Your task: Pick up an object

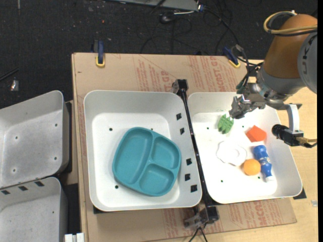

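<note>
green, leafy little plastic toy [225, 123] lying near the back left of the right-hand shallow white bin [287, 185], just below and left of the end effector [237, 110]. grey arm with orange band [287, 49] reaching in from the right, wrist tipped down toward that green piece, probably because it sits a little apart from the other objects and offers the freest approach. cannot tell whether the end effector is spread or pressed together; nothing visibly held. looks like the approach stage, pick not yet made. further right and forward in the same bin: orange block [256, 133], flat white irregular piece [231, 153], orange ball [251, 167], blue and white tube-like object [263, 161], the last two touching. close grouping likely to crowd any descent there. left-hand white bin [96, 135] carrying a teal divided plastic tray [146, 161], well apart from the action. black divider strip [191, 140] between bins, close to the green toy's left, a possible obstacle. cardboard-topped table [131, 69] beneath.
</note>
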Controlling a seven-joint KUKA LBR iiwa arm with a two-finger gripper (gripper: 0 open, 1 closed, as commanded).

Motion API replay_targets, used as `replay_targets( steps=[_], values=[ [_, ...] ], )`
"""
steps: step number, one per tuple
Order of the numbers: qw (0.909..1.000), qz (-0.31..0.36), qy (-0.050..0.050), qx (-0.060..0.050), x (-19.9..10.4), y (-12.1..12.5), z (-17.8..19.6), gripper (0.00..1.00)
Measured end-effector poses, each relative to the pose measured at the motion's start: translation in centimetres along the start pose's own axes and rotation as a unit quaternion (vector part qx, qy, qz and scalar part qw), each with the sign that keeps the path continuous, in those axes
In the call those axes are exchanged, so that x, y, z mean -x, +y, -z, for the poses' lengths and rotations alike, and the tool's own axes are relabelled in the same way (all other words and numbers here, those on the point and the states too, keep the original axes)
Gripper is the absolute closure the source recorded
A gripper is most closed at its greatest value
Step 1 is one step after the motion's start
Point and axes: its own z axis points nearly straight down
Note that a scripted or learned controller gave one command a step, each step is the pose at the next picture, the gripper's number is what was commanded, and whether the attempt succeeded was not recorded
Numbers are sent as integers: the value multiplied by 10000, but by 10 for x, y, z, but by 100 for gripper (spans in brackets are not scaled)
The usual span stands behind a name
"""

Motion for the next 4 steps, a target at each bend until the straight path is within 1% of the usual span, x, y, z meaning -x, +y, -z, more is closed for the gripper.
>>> replay_targets(
  steps=[1,2,3,4],
  values=[
    [10000,25,11,-17,-51,-1,1,100],
    [10000,33,12,-12,-112,2,4,100],
    [10000,29,10,-7,-163,13,-3,100],
    [10000,31,16,5,-216,34,15,100]
  ],
)
